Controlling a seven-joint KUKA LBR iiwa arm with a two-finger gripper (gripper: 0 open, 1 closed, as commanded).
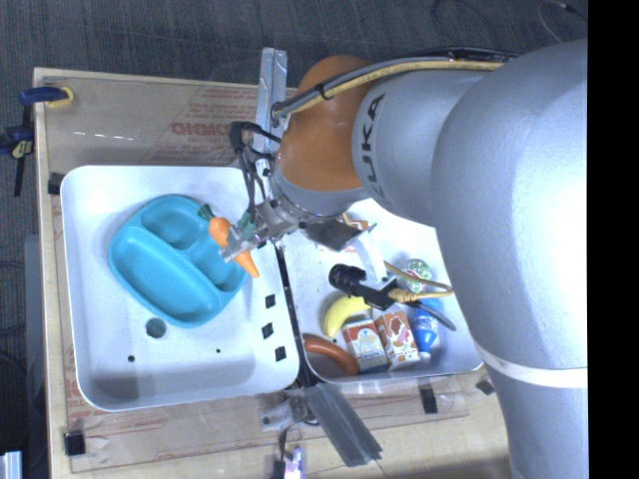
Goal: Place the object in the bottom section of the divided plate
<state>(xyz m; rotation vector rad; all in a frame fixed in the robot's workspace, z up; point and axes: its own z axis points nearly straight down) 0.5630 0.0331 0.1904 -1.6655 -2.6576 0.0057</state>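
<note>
The carrot [232, 242], clamped in the gripper [243, 239] at the divided plate [165, 287] edge, looks light, rigid, smooth; grip mid-body.

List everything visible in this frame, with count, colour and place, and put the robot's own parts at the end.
Bins: two, white, side by side on the bench.
Divided plate: one, blue, in the left bin.
Carrot: one, orange with a green top, at the plate's right edge, by the claw.
Small round thing: one, dark, left bin floor below the plate.
Banana: one, yellow, right bin.
Cartons: two, red and white, right bin's lower part.
Clamp: one, blue and yellow, bench's upper left corner.
Arm: one, grey with orange band, reaching in from the right.
Claw: one, over the plate's right edge.
</note>
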